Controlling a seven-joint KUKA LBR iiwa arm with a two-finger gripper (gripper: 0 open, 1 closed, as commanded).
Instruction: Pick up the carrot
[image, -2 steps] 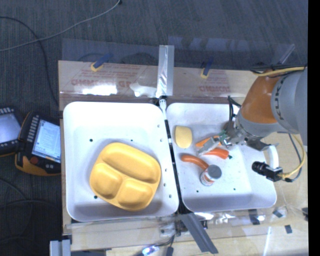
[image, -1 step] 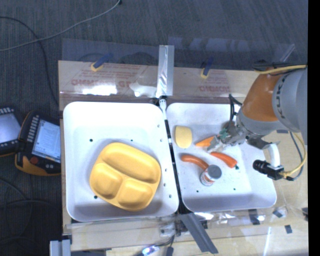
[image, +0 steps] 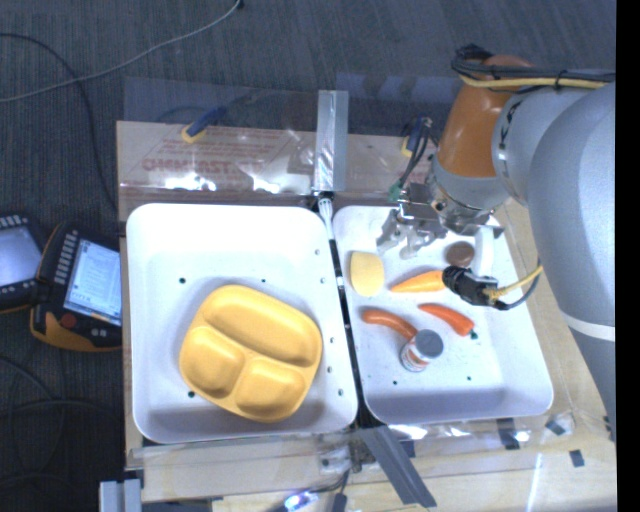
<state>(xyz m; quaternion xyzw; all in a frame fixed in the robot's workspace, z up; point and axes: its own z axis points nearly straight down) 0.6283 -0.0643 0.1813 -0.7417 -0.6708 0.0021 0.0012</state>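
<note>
A handheld controller (image: 80, 290) with a lit screen lies on the floor at the far left, outside the bench. The left bin (image: 160, 235) holds one yellow tray (image: 250, 350) with three hollows, resting slightly toward the near right corner. A metal divider post (image: 332, 140) stands at the far edge between the two bins. In the right bin (image: 510, 385), a pale yellow block (image: 366, 272) sits close to the left wall. Below it lies a curved red sausage (image: 388, 320), and near that a small metal can (image: 422, 349) lies tilted. The carrot (image: 416, 282) lies on the bin floor just right of the yellow block, tip pointing left. A red pepper (image: 447, 317) lies below it. My pincer (image: 412, 235) hangs above the far part of the right bin, just beyond the carrot, fingers spread apart and holding nothing. My arm (image: 540, 130) enters from the right.
</note>
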